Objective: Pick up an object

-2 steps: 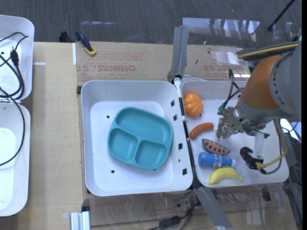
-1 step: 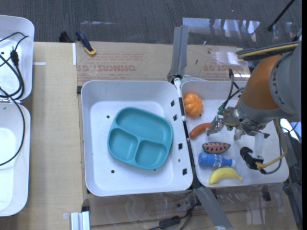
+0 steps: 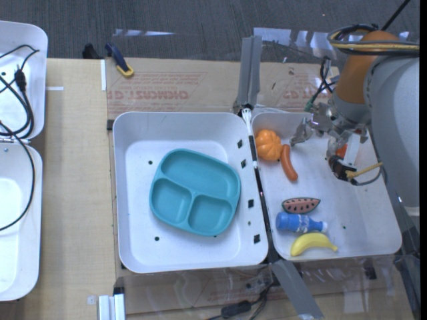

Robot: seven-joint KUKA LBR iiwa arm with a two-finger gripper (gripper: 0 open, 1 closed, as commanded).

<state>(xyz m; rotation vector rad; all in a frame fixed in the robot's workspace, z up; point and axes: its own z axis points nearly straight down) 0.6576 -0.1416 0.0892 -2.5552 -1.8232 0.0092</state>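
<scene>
White bins, nothing lifted yet: every object lies loose on a bin floor.

Nearest the camera in the right bin [image 3: 373,235] lies a banana [image 3: 313,245], with a blue bottle [image 3: 298,223] and a watermelon slice [image 3: 301,205] just behind it. Further back sit a carrot [image 3: 288,163] and a small pumpkin [image 3: 268,145]. Farthest, the gripper [image 3: 313,129] hangs beside the pumpkin; whether its fingers are apart I cannot tell. A teal plate [image 3: 195,192] lies in the left bin [image 3: 127,179]. Choosing, grasping and lifting remain.

A dark grey carpet floor [image 3: 187,12] runs along twelve o'clock. Below it lies a light wooden bench [image 3: 73,179]. A brown cardboard sheet [image 3: 173,85] rests on the bench.
</scene>
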